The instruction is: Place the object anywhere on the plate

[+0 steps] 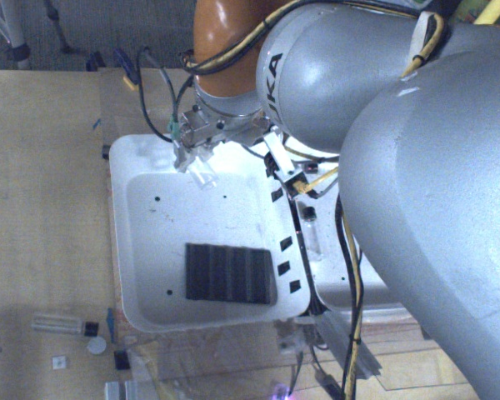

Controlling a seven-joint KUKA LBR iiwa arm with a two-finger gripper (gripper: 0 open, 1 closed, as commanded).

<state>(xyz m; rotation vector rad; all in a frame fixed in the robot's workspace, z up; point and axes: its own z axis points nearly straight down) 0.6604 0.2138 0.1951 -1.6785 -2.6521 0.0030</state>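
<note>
The two-finger gripper (193, 163), with pale translucent fingertips, hangs over the far left corner of the shallow white plastic bin (142, 307); whether it is clenched or released cannot be told, and nothing is visible between its tips. The dark ribbed rectangular plate (229, 273) lies flat on the bin floor, near side, well apart from the gripper.

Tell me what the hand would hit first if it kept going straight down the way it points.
Probably the bare floor near the far-left corner of the shallow white plastic bin. The hand points down there, well apart from the dark ribbed rectangular plate. Depth is hard to judge.
</note>
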